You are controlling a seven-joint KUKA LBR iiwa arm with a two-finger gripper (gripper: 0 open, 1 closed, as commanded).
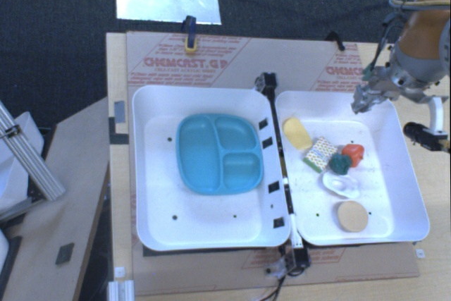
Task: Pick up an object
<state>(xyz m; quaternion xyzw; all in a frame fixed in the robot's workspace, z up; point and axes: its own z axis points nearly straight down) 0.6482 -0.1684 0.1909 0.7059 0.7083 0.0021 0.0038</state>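
1. Two white bins sit side by side on a bench. The left bin holds a blue tray with three compartments, lying flat near the bin's middle.
2. The right bin holds the loose objects, clustered in its middle and left part.
3. A yellow piece lies nearest the divider between the bins, toward the bin's far side.
4. Just beside it, toward the near side, is a checkered block with a pale yellow and green pattern, tilted.
5. A green piece touches the block's right side, and a red piece sits just behind the green one, touching it.
6. A white piece lies just in front of the green one; its shape is hard to make out against the bin.
7. A tan disc lies flat nearest the bin's front edge, apart from the others.
8. The gripper hangs over the far right corner of the right bin, at its rim, well apart from the cluster of objects. The grey arm with its orange band rises above it at the view's right edge.
9. Whether the jaws are wide or narrow I cannot tell from this angle. Nothing is seen between them.
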